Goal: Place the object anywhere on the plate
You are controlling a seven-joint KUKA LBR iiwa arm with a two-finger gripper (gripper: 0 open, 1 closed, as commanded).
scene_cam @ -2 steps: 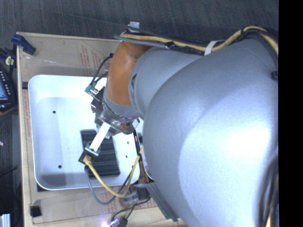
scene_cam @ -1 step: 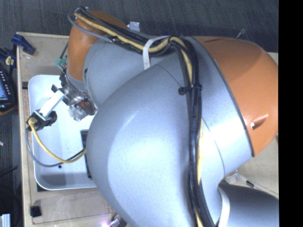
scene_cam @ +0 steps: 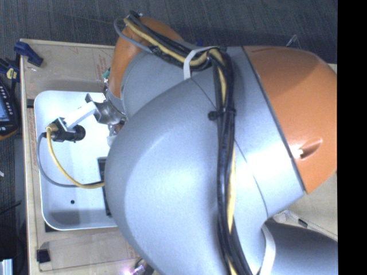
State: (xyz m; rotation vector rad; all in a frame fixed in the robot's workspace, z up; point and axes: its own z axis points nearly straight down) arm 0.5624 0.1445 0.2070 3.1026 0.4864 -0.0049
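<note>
Left to right. White bin (scene_cam: 63, 216): rim and part of the floor visible left of the arm; a yellow cable (scene_cam: 60, 173) loops across the floor, running from a small black fitting (scene_cam: 73, 133) back toward the wrist.

Wrist hardware (scene_cam: 106, 112), metallic, sits just right of that fitting, above the bin's upper half. The gripper itself is hidden under the arm body, so whether it is parted, closed or clamped on anything: cannot tell.

Arm (scene_cam: 189, 171): grey shell and orange band cover the centre and right of the view, including the second bin.

Object and plate: both hidden; location of the object cannot be stated from this view.

Risks, as judgement:
- A grasp or release cannot be checked while the arm blocks the camera; an empty close would pass unnoticed.
- The slack yellow loop lies below and left of the tool and could snag or drag something on a low sweep.
</note>
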